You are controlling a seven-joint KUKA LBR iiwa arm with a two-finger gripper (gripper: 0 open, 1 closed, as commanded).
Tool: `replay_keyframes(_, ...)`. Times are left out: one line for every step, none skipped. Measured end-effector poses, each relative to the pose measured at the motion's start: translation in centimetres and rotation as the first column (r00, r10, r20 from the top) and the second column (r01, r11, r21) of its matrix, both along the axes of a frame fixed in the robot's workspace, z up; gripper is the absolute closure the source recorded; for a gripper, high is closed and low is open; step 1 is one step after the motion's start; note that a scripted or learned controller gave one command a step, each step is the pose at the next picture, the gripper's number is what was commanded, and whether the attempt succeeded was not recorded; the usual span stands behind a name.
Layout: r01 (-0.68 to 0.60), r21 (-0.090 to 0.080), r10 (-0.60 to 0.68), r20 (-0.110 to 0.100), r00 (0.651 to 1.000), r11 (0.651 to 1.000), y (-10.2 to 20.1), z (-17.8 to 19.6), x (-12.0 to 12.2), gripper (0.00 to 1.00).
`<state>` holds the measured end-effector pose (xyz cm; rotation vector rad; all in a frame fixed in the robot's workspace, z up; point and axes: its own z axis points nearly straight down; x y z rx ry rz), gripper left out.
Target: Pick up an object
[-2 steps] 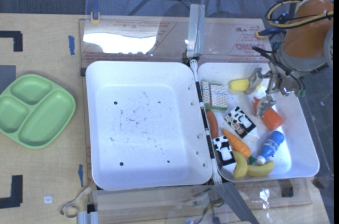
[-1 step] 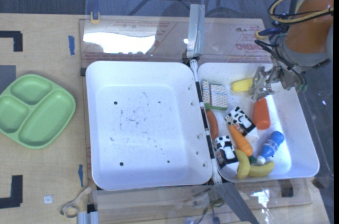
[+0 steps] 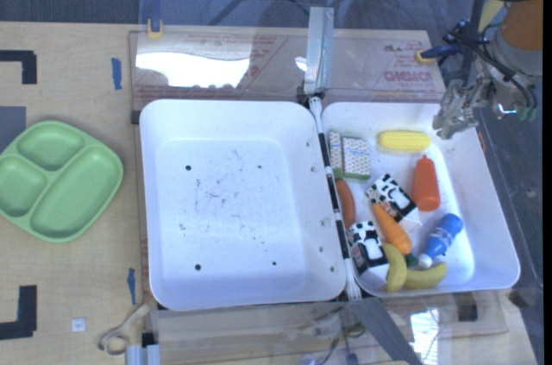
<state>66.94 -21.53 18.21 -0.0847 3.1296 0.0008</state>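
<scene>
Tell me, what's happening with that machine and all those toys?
A robot arm is meant to pick up an object. Its gripper hangs over the far right corner of the right bin, near the corn cob. The toys, like the orange bottle and carrot, lie untouched.

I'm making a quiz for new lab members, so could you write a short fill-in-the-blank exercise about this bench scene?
1. All the toys lie in the ____ bin.
2. The corn cob is coloured ____.
3. The green divided plate sits on the bench to the ____ of both bins.
4. The gripper hangs over the right bin's ____ right corner, next to the corn cob.

Missing words: right; yellow; left; far
</scene>
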Motion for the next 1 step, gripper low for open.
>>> replay_keyframes(0.001,0.000,-0.001,-0.001,1.000,1.000,-0.05,-0.03,-0.03,0.00)
